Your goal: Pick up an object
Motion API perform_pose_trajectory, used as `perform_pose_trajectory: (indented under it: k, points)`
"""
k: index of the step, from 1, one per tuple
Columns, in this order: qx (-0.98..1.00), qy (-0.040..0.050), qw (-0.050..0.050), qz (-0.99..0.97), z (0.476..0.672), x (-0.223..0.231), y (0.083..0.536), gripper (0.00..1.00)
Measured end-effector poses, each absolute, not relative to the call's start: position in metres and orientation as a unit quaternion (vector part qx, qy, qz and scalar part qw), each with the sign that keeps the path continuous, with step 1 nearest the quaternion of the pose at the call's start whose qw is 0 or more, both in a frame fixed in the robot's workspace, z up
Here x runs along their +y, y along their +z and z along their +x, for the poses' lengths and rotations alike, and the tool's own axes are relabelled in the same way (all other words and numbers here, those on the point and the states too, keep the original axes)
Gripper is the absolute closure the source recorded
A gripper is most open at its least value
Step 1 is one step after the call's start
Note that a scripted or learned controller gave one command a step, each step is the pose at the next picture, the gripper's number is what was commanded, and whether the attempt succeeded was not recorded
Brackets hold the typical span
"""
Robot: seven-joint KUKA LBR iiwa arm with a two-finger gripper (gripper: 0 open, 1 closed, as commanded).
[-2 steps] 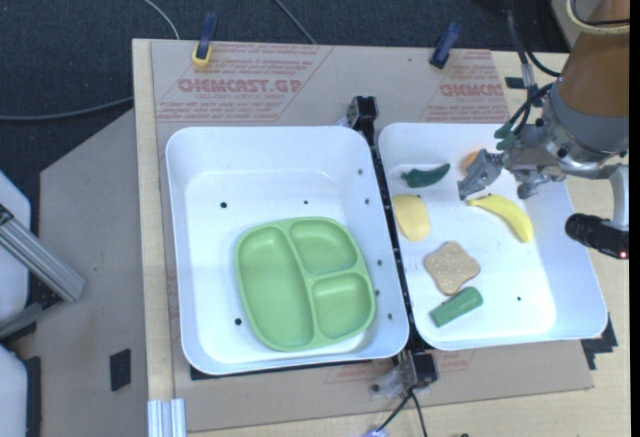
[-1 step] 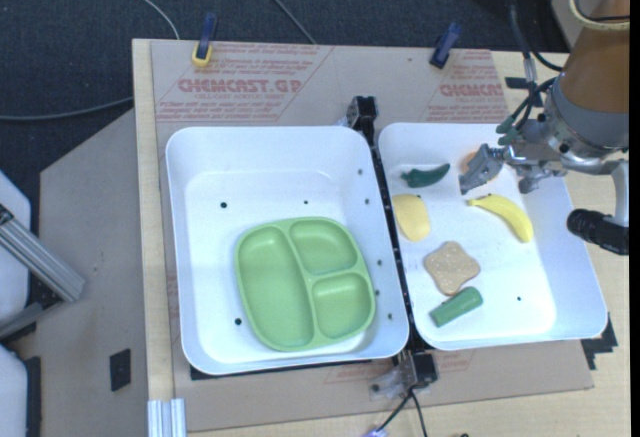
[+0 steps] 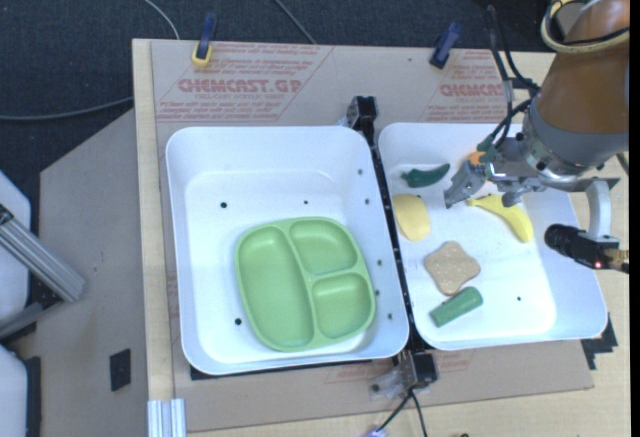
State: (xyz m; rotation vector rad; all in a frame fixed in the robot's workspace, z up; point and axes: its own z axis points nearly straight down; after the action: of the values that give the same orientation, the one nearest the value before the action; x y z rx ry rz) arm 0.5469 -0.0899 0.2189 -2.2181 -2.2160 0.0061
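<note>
Camera view: gripper (image 3: 468,187) hung in right bin (image 3: 570,325), fingers spread, pinching nothing, w/ banana (image 3: 508,217) just beside. Yellow piece (image 3: 411,216) lay near divider edge; open floor toward bin's right wall.

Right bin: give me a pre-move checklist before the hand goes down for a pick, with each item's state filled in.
1. Hand is over the right bin: ok.
2. A target lies close by: ok, the banana is just beside the hand and the dark green piece is on its other side.
3. Nothing already held in the hand: cannot tell.
4. Other items lie apart from each other: ok, the yellow lemon-like piece, tan slice and green cylinder are separate.
5. Left bin with the green divided plate is out of the arm's way: ok.
</note>
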Motion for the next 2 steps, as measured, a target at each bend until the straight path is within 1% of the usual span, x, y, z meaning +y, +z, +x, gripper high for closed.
perform_pose_trajectory:
  k: [1, 2]
  points:
    - [-0.707, 0.0019, 0.003, -0.707, 0.555, -0.093, 0.170, 0.00]
    - [-0.707, 0.0023, 0.004, -0.708, 0.543, -0.093, 0.116, 0.00]
